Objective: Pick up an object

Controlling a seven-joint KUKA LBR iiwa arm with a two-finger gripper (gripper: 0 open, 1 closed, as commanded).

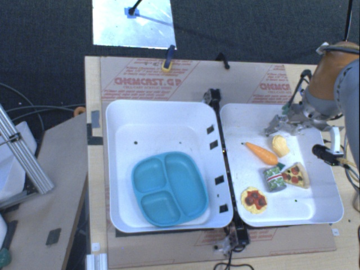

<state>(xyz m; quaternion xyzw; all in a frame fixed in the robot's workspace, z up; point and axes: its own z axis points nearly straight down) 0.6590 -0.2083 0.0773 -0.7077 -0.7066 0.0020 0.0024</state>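
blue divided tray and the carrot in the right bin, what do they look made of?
Blue tray: looks like moulded plastic, matte to slightly glossy; uniform colour, rounded compartment ridges, soft highlights. Carrot: probably toy plastic or rubber, smooth; flat even orange with no surface texture. At this resolution I can't tell hard from soft.

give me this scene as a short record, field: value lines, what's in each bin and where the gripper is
left bin: blue divided tray
right bin: carrot, yellow piece, green packet, pizza slice, round pizza
gripper: over the right bin's far side, just above the yellow piece
held: nothing seen between the fingers
fingers open or shut: cannot tell
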